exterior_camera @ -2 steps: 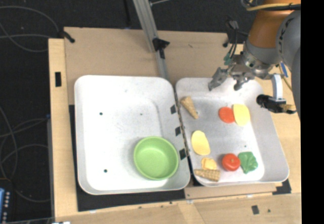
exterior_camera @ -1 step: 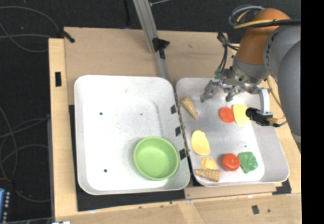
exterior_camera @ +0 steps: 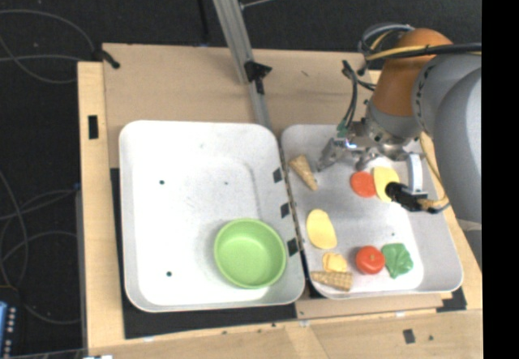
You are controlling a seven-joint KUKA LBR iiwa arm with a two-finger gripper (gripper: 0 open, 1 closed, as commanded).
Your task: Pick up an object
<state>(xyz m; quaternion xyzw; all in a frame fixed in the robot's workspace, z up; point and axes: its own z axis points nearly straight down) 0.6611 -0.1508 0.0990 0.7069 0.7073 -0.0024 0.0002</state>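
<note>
— Nearest you, along the right bin's (exterior_camera: 430, 288) front edge, lie a waffle cone piece (exterior_camera: 333, 279), a red tomato (exterior_camera: 370, 259) and a green pepper (exterior_camera: 396, 259). Do you see anything lifted?

— No. You have nothing picked up yet, as far as I can judge; every object rests on a bin floor. The whole grasp is left to do.

— Where does your gripper (exterior_camera: 357, 153) sit?

— You find it low over the right bin's far side, under the orange band of the arm (exterior_camera: 405, 82). Whether it is spread or closed, you cannot tell from this angle.

— And the likeliest target?

— You have an orange-red piece (exterior_camera: 362, 183) and a yellow piece (exterior_camera: 384, 181) touching each other, just beside the gripper on its near side. A tan cone (exterior_camera: 303, 172) lies to its left, near the bin wall. The green bowl (exterior_camera: 250, 253) sits well apart in the left bin (exterior_camera: 162, 155).
</note>
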